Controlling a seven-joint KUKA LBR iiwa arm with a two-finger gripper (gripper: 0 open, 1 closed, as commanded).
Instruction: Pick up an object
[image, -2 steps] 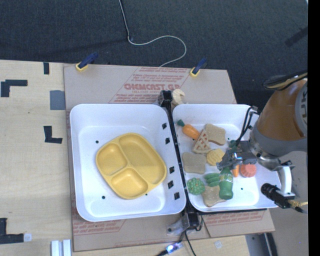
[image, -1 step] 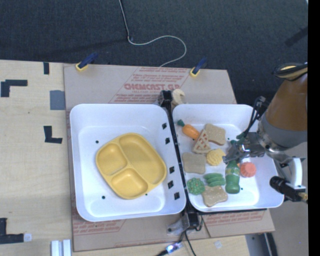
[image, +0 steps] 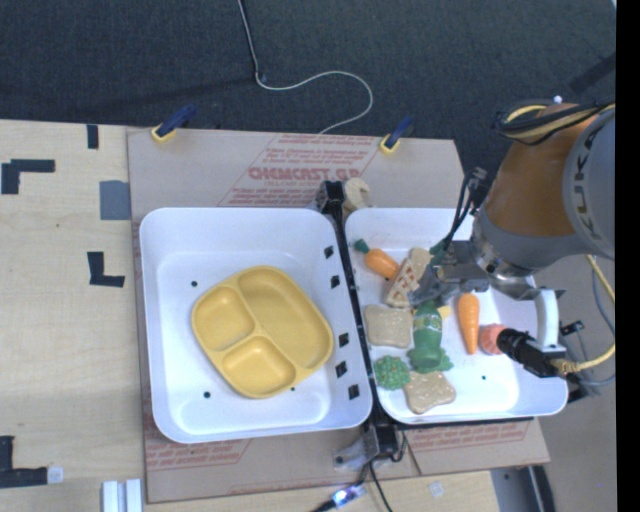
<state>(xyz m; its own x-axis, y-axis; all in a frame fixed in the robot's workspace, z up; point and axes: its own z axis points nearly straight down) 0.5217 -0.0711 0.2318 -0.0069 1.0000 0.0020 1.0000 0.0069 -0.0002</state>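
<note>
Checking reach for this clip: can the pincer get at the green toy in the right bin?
Probably yes: the pincer hangs right above the green toy, with nothing over it, though neighbouring pieces crowd it.

A robotics lab: a wooden surface marked with black tape, a cardboard sheet clamped at its far edge, two white bins side by side, a loose cable over dark carpet.

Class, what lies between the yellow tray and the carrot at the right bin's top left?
In the camera view: bare white floor and the bins' black-clipped adjoining walls separate yellow tray from carrot.
</note>
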